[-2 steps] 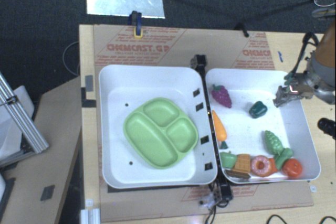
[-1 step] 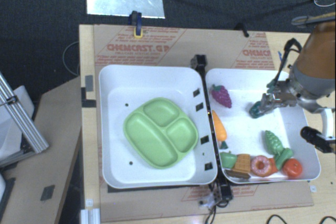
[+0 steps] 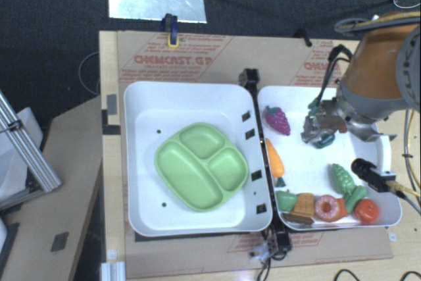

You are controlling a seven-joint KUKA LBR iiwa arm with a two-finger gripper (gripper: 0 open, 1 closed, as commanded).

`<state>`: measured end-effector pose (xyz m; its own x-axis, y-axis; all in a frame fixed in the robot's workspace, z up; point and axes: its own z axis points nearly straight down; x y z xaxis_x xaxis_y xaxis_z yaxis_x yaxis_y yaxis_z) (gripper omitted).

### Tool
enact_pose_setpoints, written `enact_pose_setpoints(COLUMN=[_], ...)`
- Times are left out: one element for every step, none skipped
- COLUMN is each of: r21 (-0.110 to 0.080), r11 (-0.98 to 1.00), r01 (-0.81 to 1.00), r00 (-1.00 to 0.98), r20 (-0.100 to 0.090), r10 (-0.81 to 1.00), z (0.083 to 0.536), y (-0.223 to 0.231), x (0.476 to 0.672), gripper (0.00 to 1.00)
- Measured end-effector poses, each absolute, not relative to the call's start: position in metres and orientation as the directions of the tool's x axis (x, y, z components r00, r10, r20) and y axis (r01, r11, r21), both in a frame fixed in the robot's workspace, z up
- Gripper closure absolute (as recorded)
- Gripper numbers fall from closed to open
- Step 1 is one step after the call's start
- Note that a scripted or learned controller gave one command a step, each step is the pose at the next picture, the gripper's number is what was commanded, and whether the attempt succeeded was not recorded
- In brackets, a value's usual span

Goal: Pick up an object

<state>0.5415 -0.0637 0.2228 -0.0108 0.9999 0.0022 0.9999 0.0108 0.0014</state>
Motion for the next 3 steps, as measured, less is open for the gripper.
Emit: enact_pose_setpoints(r21=[-0.001, 0.0, 0.001], r11=[0.01, 0.01, 0.009], r01=[1.0, 1.0, 1.0], r00=[-0.01, -0.01, -0.009], r20=[0.002, 0.002, 0.002], r10=[1.0, 1.0, 1.0], z=[0.213, 0.209, 0.226], y=[-0.012, 0.039, 0.076], x=[0.526, 0.514, 0.492], gripper=[1.0, 1.0, 1.0])
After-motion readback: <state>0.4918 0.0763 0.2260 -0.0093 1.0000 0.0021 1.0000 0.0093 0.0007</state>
